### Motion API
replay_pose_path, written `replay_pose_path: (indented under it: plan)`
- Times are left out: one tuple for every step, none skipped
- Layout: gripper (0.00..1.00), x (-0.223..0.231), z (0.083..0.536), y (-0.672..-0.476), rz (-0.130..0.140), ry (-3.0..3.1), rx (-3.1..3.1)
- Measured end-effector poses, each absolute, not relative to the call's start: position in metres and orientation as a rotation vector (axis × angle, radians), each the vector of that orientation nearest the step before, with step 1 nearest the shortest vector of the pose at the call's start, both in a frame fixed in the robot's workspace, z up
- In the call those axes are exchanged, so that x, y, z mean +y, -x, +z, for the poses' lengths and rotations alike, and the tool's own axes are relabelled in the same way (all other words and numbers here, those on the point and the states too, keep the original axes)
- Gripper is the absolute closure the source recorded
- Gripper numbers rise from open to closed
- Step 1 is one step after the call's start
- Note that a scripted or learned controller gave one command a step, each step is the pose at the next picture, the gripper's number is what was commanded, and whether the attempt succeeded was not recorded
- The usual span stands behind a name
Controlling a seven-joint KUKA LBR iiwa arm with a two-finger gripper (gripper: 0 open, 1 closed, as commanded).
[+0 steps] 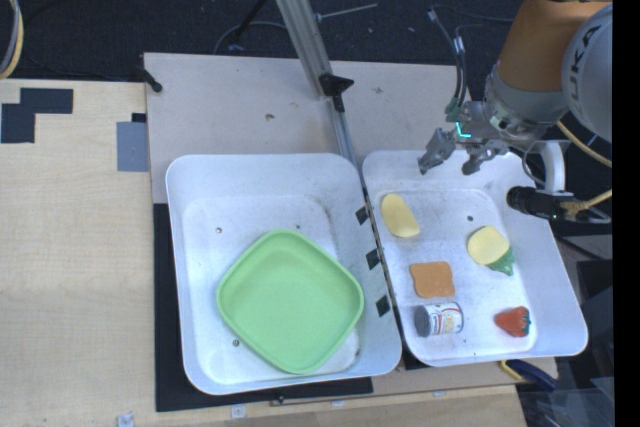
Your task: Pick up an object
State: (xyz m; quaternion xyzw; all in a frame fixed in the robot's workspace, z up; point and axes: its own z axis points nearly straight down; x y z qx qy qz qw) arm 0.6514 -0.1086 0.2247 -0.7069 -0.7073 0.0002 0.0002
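Two shallow white bins sit side by side on a bench. A green plate [290, 300] fills the left bin [190, 205]. The right bin [560, 310] holds a yellow piece [400, 215], an orange square [432, 280], a small can [438, 319], a red item [513, 321], and another yellow piece [488, 245], possibly fruit. The gripper [462, 155] hovers over this bin's 12 o'clock rim, fingers spread, holding nothing; the first yellow piece lies toward its 7 o'clock, well apart.
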Motion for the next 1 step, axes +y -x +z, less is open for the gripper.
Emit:
replay_pose_path:
  plan:
    - [0.0, -0.1086, 0.2246, -0.6513, 0.001, 2.221, -2.222]
